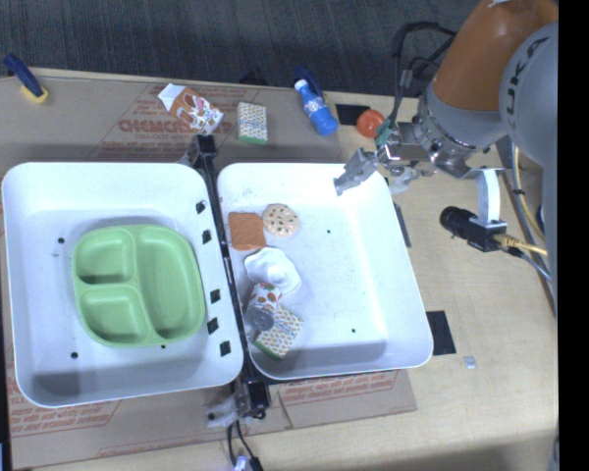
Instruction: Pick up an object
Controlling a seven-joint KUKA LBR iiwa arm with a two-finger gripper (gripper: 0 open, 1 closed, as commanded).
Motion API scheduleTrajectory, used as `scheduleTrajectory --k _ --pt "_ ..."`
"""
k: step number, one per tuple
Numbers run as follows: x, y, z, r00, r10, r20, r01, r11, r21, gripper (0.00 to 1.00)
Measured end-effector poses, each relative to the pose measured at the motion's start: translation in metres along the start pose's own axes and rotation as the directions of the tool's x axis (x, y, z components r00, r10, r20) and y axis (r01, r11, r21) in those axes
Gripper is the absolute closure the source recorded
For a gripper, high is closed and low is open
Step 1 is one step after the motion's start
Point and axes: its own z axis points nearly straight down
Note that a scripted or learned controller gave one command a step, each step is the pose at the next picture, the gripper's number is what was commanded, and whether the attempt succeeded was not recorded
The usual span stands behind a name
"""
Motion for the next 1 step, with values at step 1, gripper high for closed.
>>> scheduleTrajectory --k 1 --pt "-0.0213 -0.0648 0.1587 1.0 -0.001 -0.002 0.001 1.0 0.008 0.0"
